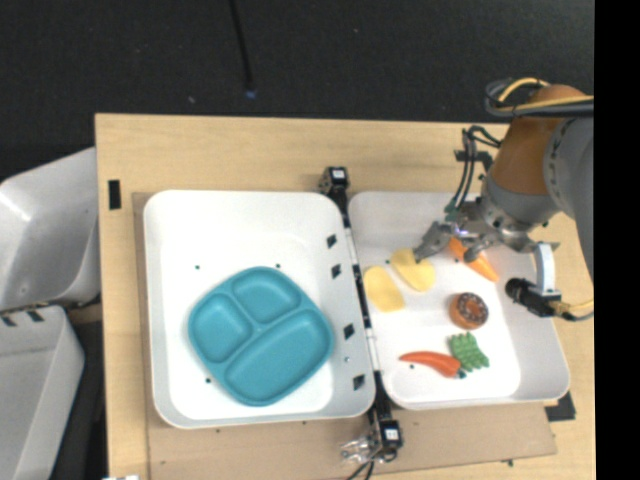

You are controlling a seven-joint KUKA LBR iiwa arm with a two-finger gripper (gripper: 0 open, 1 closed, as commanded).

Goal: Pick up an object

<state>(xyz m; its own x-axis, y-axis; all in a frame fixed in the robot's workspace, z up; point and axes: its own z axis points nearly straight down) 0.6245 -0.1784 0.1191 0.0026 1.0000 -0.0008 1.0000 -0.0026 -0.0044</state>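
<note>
Over right bin (pixel 530 368), pincer (pixel 452 240) touches yellow piece (pixel 413 271).

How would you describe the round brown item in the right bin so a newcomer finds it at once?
Start at the right bin, the one the gripper is over. Near its middle, just above the green piece and right of the two yellow pieces, lies the brown ring. It is the only round, dark brown item there, shaped like a doughnut.
</note>
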